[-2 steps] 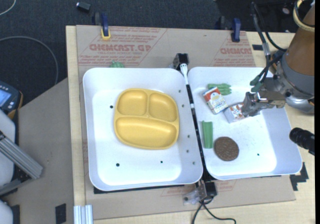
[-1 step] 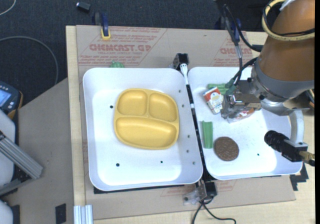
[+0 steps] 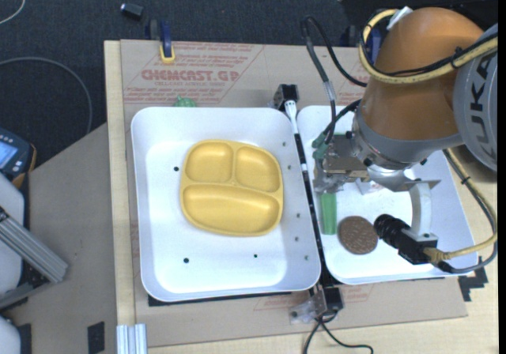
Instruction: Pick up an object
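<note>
A yellow divided plate (image 3: 232, 187) lies in the middle of the left bin (image 3: 158, 250). In the right bin (image 3: 443, 257) a green stick-shaped object (image 3: 327, 212) lies along the left wall, and a brown round disc (image 3: 358, 235) sits just right of it near the front. My gripper (image 3: 336, 175) hangs low over the right bin's left side, right above the green object's far end. The wrist's orange band and body cover most of that bin's far half.
The bins rest on a brown cardboard sheet (image 3: 198, 68) on the bench. Black cables (image 3: 320, 68) loop from the wrist, and a black fitting with a yellow cable (image 3: 407, 242) lies over the right bin's front. A metal rail (image 3: 32, 254) stands at left.
</note>
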`<act>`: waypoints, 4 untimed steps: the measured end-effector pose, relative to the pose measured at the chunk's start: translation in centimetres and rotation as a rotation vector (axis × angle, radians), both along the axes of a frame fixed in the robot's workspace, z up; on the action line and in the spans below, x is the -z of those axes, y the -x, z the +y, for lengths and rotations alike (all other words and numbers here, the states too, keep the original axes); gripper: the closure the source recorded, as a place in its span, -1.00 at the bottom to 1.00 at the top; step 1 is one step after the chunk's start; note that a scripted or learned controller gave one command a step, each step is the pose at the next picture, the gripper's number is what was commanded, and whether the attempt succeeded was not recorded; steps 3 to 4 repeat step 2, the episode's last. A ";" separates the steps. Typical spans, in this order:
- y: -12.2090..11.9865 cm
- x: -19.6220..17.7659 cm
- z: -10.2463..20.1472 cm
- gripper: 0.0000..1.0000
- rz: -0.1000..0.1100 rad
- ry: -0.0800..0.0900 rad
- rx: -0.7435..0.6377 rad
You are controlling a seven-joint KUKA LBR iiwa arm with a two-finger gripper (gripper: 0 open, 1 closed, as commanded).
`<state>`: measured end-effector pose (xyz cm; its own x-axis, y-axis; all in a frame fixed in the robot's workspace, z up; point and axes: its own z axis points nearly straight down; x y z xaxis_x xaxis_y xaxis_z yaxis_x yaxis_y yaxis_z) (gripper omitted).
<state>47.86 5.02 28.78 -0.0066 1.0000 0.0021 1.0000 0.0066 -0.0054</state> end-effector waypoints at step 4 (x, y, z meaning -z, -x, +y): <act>-0.1 -13.7 1.4 1.00 -0.011 0.000 0.000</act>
